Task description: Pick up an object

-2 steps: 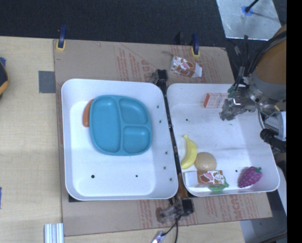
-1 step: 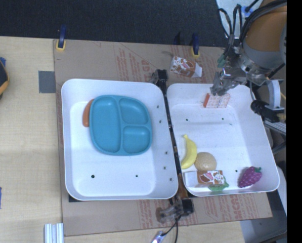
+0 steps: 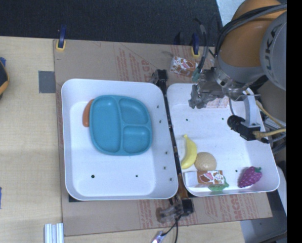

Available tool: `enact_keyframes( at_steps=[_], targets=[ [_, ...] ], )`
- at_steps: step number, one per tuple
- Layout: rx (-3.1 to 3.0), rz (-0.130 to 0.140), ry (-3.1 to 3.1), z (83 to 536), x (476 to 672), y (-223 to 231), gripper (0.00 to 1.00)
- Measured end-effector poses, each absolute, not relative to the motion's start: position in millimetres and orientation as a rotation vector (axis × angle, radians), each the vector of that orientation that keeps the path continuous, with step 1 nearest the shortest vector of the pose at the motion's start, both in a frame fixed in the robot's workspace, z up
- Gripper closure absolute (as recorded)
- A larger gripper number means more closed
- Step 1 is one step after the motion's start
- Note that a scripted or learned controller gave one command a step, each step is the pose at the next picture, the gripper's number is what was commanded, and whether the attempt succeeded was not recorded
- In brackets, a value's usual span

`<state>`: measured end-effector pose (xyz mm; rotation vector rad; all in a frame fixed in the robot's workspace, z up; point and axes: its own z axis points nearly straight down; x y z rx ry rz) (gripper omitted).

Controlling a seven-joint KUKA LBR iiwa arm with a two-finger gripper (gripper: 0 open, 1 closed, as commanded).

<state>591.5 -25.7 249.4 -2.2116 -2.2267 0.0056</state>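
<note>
Brown cardboard (image 3: 125, 59) covers a light wooden bench (image 3: 24, 151), and a dark floor lies behind it at the top. Two white bins sit side by side on the cardboard. The gripper (image 3: 201, 97) hangs over the far end of the right bin (image 3: 219, 135). I cannot tell if it is open or closed. A small printed packet (image 3: 219, 103) lies just beside it. Nearer the front of this bin than the gripper are a yellow banana (image 3: 189, 152), a tan round thing (image 3: 205, 161) touching the banana, a small printed box (image 3: 211, 178) and purple toy grapes (image 3: 249, 176). Well to the left of the gripper, the left bin (image 3: 115, 184) holds a blue divided plate (image 3: 121, 124) with something orange (image 3: 86, 114) peeking from under its left edge.
</note>
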Motion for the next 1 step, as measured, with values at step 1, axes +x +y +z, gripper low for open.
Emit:
enact_keyframes(
  at_steps=[1],
  targets=[
    [-2.216,0.009,-2.224,199.2,606.8,-100.7,1.00]
  ],
)
